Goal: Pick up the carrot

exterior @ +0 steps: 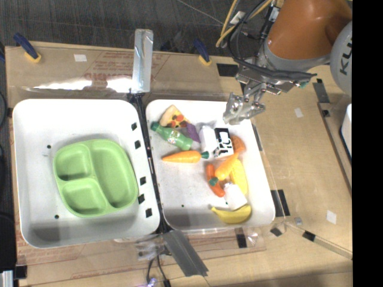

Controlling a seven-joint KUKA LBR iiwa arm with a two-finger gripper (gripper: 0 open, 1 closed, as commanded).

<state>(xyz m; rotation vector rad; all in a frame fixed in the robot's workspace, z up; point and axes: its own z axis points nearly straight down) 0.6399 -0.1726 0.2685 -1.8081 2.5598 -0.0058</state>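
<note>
Two white bins sit side by side: the left bin (24, 160) and the right bin (179, 211). One green divided plate (94, 177) lies in the left bin, with three compartments. The right bin holds one carrot (182, 156), one green bottle (173, 135), one pizza slice (173, 116), one banana (232, 214) and one white carton with black print (218, 141) (a purple piece beside the bottle is too hidden to name). A cluster of orange, yellow and red pieces (224, 172) overlaps too much to count. One arm reaches in, bearing one gripper (242, 109).
</note>
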